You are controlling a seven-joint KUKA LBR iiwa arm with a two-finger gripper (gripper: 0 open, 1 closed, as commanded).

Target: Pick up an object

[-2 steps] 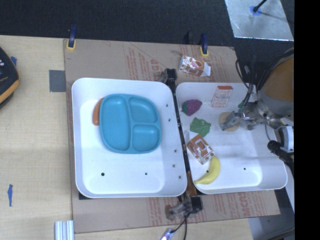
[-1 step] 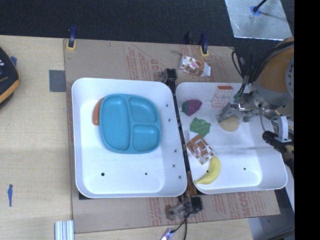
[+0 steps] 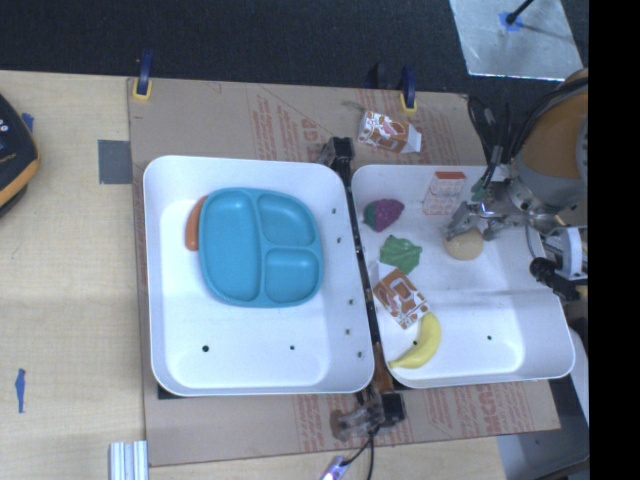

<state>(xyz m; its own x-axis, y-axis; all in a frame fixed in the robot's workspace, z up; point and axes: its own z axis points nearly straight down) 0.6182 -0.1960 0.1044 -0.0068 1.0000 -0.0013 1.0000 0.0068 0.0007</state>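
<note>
The right bin (image 3: 520, 358) holds a purple piece (image 3: 382, 212), a green piece (image 3: 400, 252), a brown and white packet (image 3: 400, 298), a yellow banana (image 3: 424, 343), a white and orange packet (image 3: 443, 192) and a tan round object (image 3: 464, 247). My gripper (image 3: 474, 224) is low over the bin's far right part, right above the tan round object and touching or nearly touching its top. I cannot see anything held in it. The grey arm with its orange band (image 3: 553, 148) comes in from the right.
The left bin (image 3: 250, 363) holds a blue divided plate (image 3: 262, 247) with an orange item (image 3: 191, 226) half under its left edge. Another snack packet (image 3: 390, 133) lies on the cardboard behind the bins. A black and yellow device (image 3: 12, 158) sits at the far left.
</note>
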